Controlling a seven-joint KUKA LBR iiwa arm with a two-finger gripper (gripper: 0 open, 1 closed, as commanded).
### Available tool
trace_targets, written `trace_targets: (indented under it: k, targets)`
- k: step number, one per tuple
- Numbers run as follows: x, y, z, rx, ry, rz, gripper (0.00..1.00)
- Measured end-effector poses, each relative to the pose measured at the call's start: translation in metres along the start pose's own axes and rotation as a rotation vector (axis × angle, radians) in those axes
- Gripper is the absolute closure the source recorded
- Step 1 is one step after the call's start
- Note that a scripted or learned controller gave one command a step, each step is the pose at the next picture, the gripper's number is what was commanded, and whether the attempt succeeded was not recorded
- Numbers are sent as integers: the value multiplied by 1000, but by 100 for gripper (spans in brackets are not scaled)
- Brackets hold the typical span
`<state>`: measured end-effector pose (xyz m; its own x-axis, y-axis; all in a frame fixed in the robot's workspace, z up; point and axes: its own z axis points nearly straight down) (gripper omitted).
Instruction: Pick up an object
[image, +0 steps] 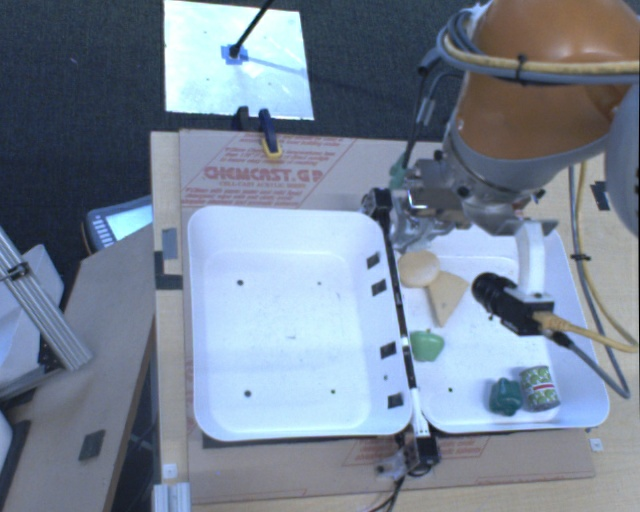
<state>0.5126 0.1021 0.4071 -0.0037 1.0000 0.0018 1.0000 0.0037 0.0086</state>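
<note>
The right bin holds several small objects. A tan round piece and a tan wedge lie near its far left corner. A green piece rests by the divider. A teal piece and a small striped can sit close together at the near right. My gripper hangs over the bin's far left corner, just above the tan round piece. The wrist's bulk hides its tips.
The left bin lies beside the right one, with black clips along the shared rim. A black cylinder with a yellow cable juts from the arm over the right bin. Cardboard lies behind the bins.
</note>
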Motion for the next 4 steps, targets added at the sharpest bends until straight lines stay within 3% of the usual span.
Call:
trace_targets:
  k: [1, 2, 3, 4]
  targets:
    - [54, -2, -121, -7, 5, -6, 100]
    - [136, -1, -26, 12, -1, -6, 100]
    - [131, -30, 171, 23, -8, 3, 100]
    - [132, -26, 151, 9, 0, 5, 100]
